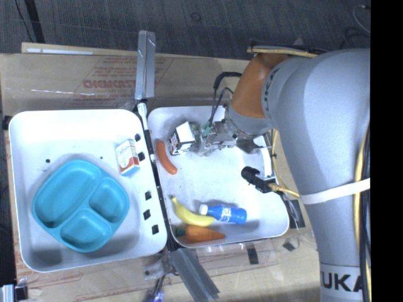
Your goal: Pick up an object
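At the bottom of the frame, along the near wall of the right bin, lie a carrot, a banana and a small blue bottle, bunched close together. Left of them, the left bin holds a blue divided tray and a small red-and-white carton. Farther up in the right bin, an orange sausage lies by the left wall, just below a small white box. The gripper sits just right of that box; whether it grips anything, I cannot tell.
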`<state>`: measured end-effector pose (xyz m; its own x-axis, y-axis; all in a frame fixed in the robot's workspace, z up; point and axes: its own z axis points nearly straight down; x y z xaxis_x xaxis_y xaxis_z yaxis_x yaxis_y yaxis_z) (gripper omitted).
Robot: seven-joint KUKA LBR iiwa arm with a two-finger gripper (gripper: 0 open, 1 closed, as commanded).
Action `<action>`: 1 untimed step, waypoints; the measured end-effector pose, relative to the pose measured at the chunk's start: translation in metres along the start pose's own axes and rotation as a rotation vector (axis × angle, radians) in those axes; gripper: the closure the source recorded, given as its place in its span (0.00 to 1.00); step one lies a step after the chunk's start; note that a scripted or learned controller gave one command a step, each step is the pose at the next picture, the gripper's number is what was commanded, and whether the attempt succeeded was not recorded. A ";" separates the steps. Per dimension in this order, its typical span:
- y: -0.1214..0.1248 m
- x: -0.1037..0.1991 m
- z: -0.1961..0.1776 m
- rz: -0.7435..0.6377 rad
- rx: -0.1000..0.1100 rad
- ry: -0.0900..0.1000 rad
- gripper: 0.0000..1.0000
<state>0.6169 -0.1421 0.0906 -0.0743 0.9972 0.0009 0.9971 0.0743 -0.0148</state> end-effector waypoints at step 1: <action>-0.119 0.028 0.001 -0.038 -0.010 0.001 0.00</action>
<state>0.4961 -0.1232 0.0909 -0.1120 0.9937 0.0027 0.9937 0.1120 -0.0052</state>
